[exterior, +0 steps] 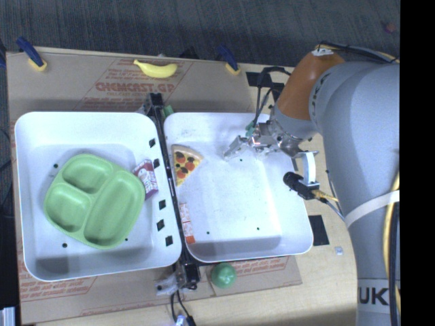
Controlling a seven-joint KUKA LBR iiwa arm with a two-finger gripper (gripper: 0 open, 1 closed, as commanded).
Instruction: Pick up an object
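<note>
The gripper (234, 148) hangs in the upper part of the right bin (272, 240), and whether it is open or closed cannot be told from this slanted view; nothing is visibly held by it. The nearest thing to pick is the pizza slice (183, 163), lying flat against the right bin's left wall, near the gripper but apart from it. That spot is the main risk: a flat toy tight to a wall gives little to pinch, so a descent could scrape the wall or slide off the slice. In the left bin (34, 250) sit a green divided plate (92, 199) and a small dark red packet (146, 177) just beside it; the plate looks too broad to grasp. A banana (155, 67) and a green ball (222, 274) lie outside the bins, likely out of reach
</note>
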